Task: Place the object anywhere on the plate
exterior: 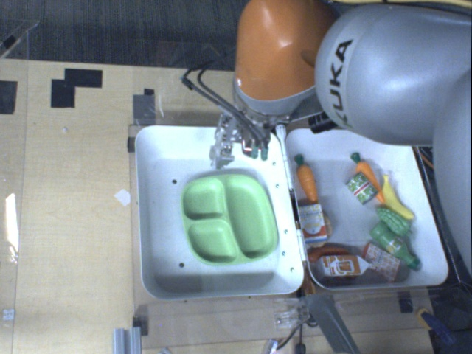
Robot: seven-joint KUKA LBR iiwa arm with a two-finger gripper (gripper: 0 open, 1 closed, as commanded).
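Gripper hangs over the left bin's far edge, just beyond the green sectioned plate. Fingers too cluttered to read; cannot tell whether parted or clenched. Right bin holds toy groceries: carrot, banana, orange bottle, possibly a ketchup bottle.

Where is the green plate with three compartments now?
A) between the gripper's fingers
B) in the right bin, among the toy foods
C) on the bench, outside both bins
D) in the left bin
D: the green plate lies flat in the left bin, below the gripper.
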